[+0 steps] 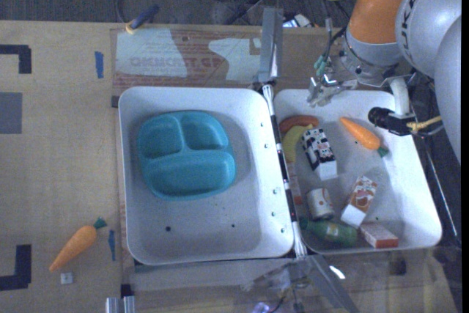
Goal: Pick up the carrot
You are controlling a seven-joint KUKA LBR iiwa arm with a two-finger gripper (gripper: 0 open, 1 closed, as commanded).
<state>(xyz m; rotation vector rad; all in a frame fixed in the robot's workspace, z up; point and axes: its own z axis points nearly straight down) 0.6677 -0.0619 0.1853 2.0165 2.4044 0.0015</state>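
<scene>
An orange carrot (360, 133) with a green tip lies in the right bin (410, 179), in its upper right part, pointing down to the right. A second carrot (73, 246) lies on the wooden bench outside the bins, at the lower left. My gripper (322, 88) hangs over the right bin's far rim, up and to the left of the bin's carrot and apart from it. Nothing is seen in its grasp.
The right bin also holds a cow-patterned carton (320, 151), a yellow banana (292, 141), a small can (319, 203), a juice carton (360, 199), a green bottle (331, 232) and a red box (379, 235). A blue divided plate (187, 154) lies in the left bin (220, 231).
</scene>
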